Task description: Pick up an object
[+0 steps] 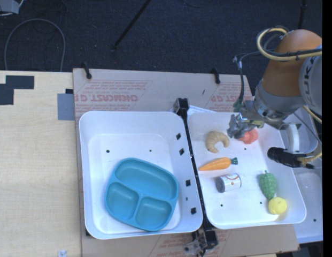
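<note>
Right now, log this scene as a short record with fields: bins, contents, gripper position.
left bin: blue divided plate
right bin: croissant, carrot, small grey can, green toy vegetable, yellow lemon, red object
gripper: over the right bin's far side, right beside the red object, right of the croissant
grasp: nothing seen between the fingers

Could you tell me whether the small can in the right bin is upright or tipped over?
Tipped: the can lies on its side on the right bin floor.
</note>
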Controlling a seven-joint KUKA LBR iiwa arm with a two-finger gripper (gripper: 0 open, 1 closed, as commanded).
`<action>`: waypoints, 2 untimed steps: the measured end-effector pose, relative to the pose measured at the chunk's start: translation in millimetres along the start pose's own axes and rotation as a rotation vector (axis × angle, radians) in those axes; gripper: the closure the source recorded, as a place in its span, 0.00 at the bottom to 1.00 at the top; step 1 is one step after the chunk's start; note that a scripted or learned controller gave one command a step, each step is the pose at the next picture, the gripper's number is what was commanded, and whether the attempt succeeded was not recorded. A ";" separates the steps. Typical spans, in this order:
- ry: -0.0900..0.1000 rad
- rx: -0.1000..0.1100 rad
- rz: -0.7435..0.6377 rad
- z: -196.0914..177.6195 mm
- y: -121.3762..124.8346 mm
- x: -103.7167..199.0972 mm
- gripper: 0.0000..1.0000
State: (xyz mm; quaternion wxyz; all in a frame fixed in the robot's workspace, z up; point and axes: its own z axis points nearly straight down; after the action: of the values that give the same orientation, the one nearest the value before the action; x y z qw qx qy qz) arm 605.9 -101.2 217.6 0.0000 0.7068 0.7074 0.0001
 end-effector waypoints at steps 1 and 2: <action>0.002 0.004 -0.003 7.7 -0.8 58.1 1.00; 0.002 0.004 -0.004 -1.8 -7.3 104.7 1.00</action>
State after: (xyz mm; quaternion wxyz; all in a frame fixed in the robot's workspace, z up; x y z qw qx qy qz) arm 598.6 3.5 219.4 -0.0021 0.7055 0.7087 -0.0006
